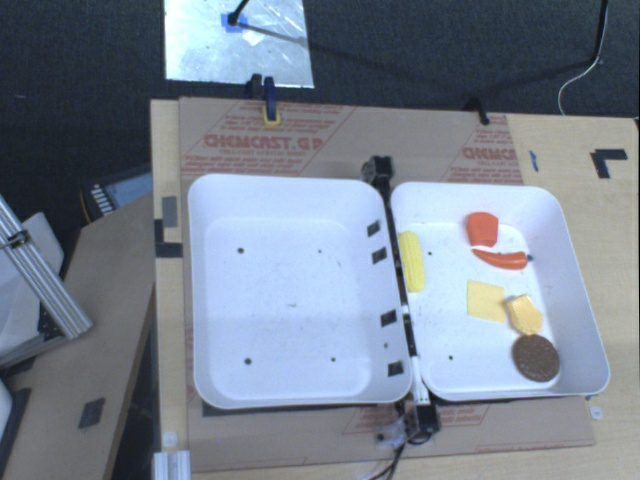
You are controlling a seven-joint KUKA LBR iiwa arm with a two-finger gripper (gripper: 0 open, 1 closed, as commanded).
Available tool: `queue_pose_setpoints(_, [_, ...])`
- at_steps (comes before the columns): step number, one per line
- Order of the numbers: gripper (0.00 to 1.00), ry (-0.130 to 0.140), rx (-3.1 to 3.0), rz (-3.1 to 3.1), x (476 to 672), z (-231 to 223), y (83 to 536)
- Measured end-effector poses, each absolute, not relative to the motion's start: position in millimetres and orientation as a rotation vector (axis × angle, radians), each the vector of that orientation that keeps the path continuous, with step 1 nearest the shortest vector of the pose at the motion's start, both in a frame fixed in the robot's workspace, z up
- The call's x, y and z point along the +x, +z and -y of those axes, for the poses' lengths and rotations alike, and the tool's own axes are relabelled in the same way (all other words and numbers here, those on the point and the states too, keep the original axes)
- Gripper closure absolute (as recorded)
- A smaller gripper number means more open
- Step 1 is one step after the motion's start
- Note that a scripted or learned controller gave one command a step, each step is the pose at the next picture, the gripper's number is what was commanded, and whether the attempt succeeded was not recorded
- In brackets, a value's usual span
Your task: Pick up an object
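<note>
Right bin [575, 258] holds 6 food items.

6 objects lie in the right bin [570, 258], none touching its walls except as noted.

1. Yellow corn cob [411, 260]: lies lengthwise along the bin's left edge, just beside the wall.
2. Orange block [482, 228]: rounded top, near the far edge, centre-right.
3. Red chilli pepper [501, 259]: thin, curved, lies crosswise just beneath the orange block.
4. Pale yellow flat square [486, 301]: flat on the floor, mid-bin.
5. Yellow chunk [525, 314]: touching the square's right corner.
6. Brown round disc [536, 357]: flat, near the bin's near right corner, just beside the yellow chunk.
</note>
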State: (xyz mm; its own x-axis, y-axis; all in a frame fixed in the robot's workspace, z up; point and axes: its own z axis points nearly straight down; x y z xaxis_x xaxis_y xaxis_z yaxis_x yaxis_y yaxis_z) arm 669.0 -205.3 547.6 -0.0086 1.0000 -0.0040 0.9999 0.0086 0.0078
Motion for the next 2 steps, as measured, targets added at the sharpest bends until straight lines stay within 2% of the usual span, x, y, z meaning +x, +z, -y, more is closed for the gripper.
queue_pose_setpoints(1, [0.0, 0.004, 2.206, -2.226, 668.9, 205.3, 547.3])
queue_pose_setpoints(2, [1.0, 0.006, 2.198, -2.228, 669.3, 204.7, 559.3])
